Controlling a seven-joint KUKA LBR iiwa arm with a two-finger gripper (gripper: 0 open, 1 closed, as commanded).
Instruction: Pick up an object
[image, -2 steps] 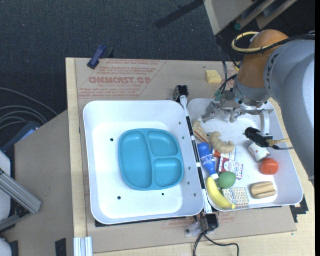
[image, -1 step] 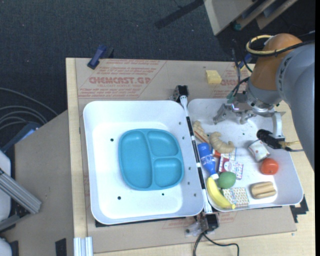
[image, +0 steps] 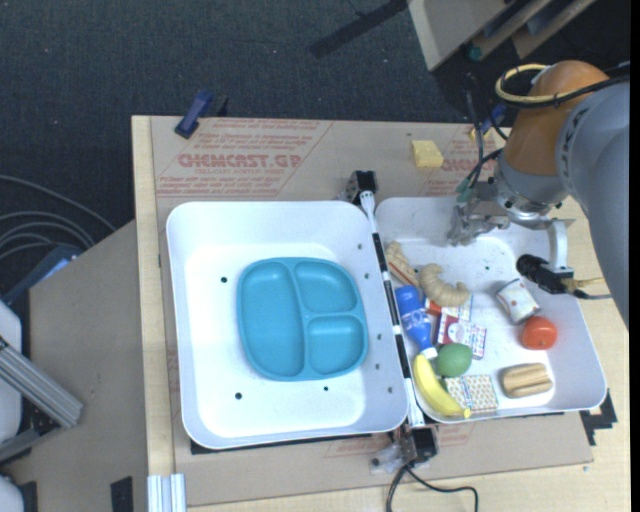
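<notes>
The bench (image: 300, 150) is a tan board printed with red lettering, and two shallow white bins rest on it side by side — the left bin (image: 190, 300) and the right bin (image: 580, 350). A small yellow block (image: 427, 153) lies on the board behind the right bin, and a blue clip (image: 197, 113) sits at the far left edge.

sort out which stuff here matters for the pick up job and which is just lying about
For the job:
- gripper
- right bin
- banana
- green ball
- orange ball
- bread roll

Lying about:
- blue divided plate
- yellow block
- blue clip
</notes>
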